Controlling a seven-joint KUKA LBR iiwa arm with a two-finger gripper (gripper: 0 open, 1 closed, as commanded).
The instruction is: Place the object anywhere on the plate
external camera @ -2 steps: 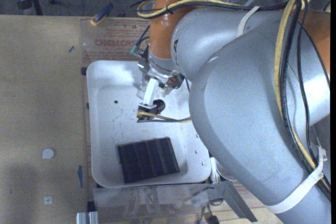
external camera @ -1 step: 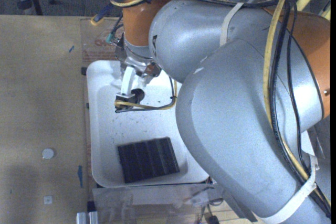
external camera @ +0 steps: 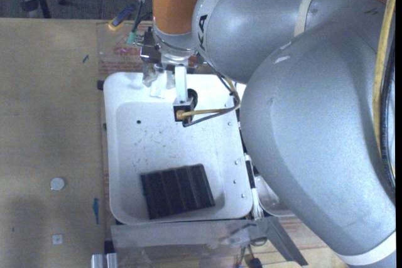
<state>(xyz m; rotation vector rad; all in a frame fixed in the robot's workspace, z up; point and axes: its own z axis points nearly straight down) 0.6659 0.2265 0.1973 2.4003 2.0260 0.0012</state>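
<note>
A dark, ridged rectangular plate [external camera: 176,191] lies flat in the near part of the white bin [external camera: 125,135], with nothing on it. My gripper [external camera: 166,86] hangs over the bin's far edge, well beyond the plate. Its pale fingers [external camera: 181,87] stand apart, and only the white bin floor shows between them. A small black piece [external camera: 186,108] sits just under the right finger, with a thin tan cable [external camera: 210,112] running from it back to the arm. I cannot tell whether that piece is a loose object or part of the gripper.
The big grey arm [external camera: 301,103] covers the right side of the view and hides most of the second bin. Bare wooden bench [external camera: 50,103] lies to the left of the bin, with a small grey disc [external camera: 57,184] on it. Cables and clutter lie past the far rim.
</note>
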